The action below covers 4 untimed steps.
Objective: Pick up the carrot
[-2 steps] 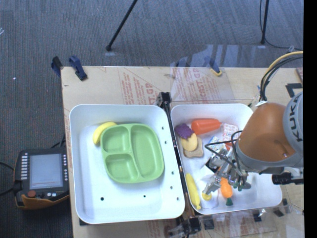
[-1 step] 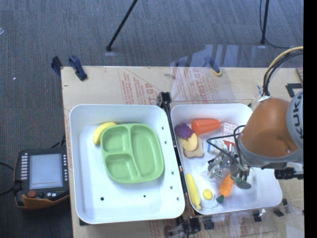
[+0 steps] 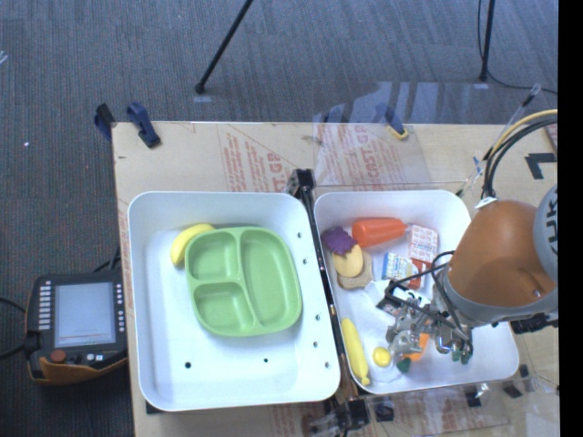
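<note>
While pincer [image 3: 408,328] state is unclear, carrot [image 3: 377,231] lies beside purple toy [image 3: 338,240].

Red printed lettering runs across the cardboard sheet [image 3: 273,157] in the upper centre of the frame, but it appears reversed and cannot be read reliably. Partial dark letters, apparently "KU", stand on the grey arm body [image 3: 567,217] at the right edge. The small red-and-white packet [image 3: 422,244] and the blue-and-white packet [image 3: 397,266] in the right bin carry print too small to read.
</note>
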Tool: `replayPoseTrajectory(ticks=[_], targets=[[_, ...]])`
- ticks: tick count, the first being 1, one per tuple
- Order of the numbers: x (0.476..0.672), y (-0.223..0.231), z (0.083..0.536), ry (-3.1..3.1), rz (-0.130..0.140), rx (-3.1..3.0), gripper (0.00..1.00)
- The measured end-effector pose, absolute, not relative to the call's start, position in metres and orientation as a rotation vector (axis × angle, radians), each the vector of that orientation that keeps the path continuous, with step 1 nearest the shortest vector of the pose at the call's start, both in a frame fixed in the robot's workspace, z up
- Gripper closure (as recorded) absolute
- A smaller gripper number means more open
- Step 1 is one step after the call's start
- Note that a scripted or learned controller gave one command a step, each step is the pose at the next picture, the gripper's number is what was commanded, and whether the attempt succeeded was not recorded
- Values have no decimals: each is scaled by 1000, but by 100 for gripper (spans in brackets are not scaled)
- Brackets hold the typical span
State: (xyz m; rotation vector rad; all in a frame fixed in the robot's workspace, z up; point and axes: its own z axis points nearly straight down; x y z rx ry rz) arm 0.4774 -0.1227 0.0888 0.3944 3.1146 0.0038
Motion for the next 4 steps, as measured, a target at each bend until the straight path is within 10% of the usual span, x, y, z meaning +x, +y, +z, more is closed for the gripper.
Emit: replayPoseTrajectory(ticks=[1,2,3,4], targets=[[477,-123,87,3116,2,394,0],[478,-122,96,3116,4,389,100],[476,-118,97,2923,0,1154,100],[490,-57,208,2911,9,1157,100]])
